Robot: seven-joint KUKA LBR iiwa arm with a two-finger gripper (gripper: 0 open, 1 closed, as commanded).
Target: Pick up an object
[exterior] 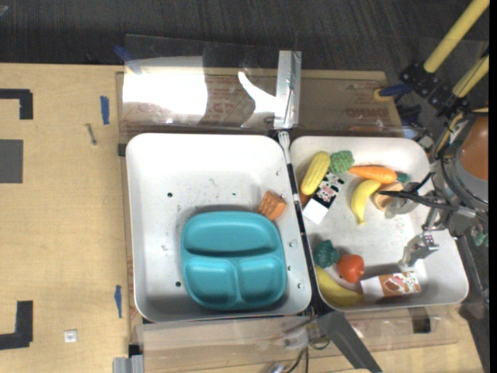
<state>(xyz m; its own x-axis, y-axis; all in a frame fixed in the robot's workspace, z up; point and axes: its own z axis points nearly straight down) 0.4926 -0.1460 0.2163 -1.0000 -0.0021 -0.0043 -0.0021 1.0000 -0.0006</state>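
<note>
Looking down from the one camera above the counter [54, 208], I see two white bins side by side. The left bin [147, 169] holds a teal divided tray [233, 266] lying flat at its lower middle, with a small orange block [272, 205] just off the tray's upper right corner. The right bin [446, 266] is where the pickable clutter sits: a corn cob [314, 172] and a green leafy piece [341, 162] at the top, a carrot [374, 173] beside a banana [359, 199], then broccoli [325, 252], a tomato [351, 268], a second banana [335, 287] and a small carton [400, 284] along the bottom. From the right of the frame the gripper [419, 249] hangs over a bare patch of that bin, above the carton; whether it is parted or closed I cannot tell, and nothing appears to be held.
</note>
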